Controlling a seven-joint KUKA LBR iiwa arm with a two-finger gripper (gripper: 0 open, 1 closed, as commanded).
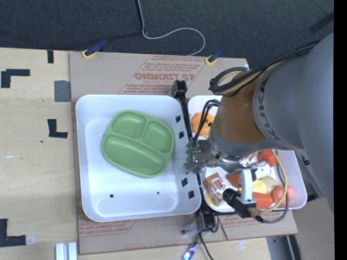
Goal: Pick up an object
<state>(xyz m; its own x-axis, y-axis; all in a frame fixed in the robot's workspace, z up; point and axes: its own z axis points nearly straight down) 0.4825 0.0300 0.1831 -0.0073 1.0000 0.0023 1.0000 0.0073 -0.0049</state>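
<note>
Two white bins are sitting side by side on a cardboard sheet (157, 75), and the grey arm is reaching in from the right of the frame, covering much of the right bin (297, 172). The gripper (198, 158) is hanging low at centre frame, just over the wall the bins share; whether it is spread or closed I cannot tell, since the wrist is hiding it. Nothing is showing as held. The likeliest pick is lying in the right bin, where a flat printed packet (214, 184) is resting just below the gripper among a crowd of small items: an orange piece (201, 122) above, a red piece (265, 157) and a yellow piece (261, 187) toward lower right. The left bin (81, 145) is holding a green divided plate (138, 142), well apart from the gripper. Working this close to the wall, the gripper is risking a closure on the bin edge instead of an item. The packet, lying flat, is probably going to slip free, and the crowding is inviting a nudge that scatters neighbours.
</note>
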